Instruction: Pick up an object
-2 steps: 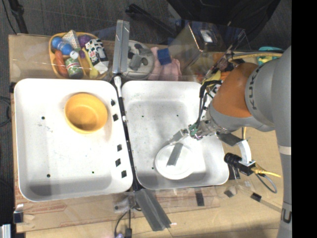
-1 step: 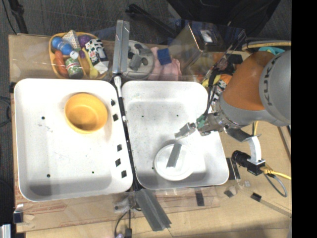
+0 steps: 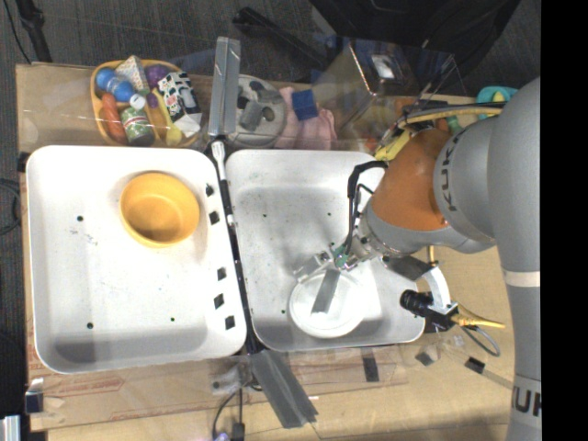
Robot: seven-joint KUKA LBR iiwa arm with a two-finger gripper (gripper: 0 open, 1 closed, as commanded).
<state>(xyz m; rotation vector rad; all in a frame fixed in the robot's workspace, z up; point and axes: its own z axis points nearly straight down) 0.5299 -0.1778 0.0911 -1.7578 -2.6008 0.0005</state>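
Observation:
A yellow bowl (image 3: 161, 209) sits upright in the upper middle of the left bin (image 3: 64, 283). A white round dish (image 3: 342, 318) lies at the front of the right bin (image 3: 276, 200). My gripper (image 3: 315, 281) hangs over the dish's upper left rim, reaching in from the right. Its two grey fingers (image 3: 324, 294) are spread apart, one pointing left and one down over the dish. Nothing shows between them. The grey and orange arm (image 3: 418, 196) covers the right bin's right side.
Behind the bins a yellow basket (image 3: 138, 99) holds several small items. Beside it lie a grey part (image 3: 257, 108), a pink cloth (image 3: 308, 129) and a clear box (image 3: 395, 81). A ridge with black clips (image 3: 225, 265) separates the two bins.

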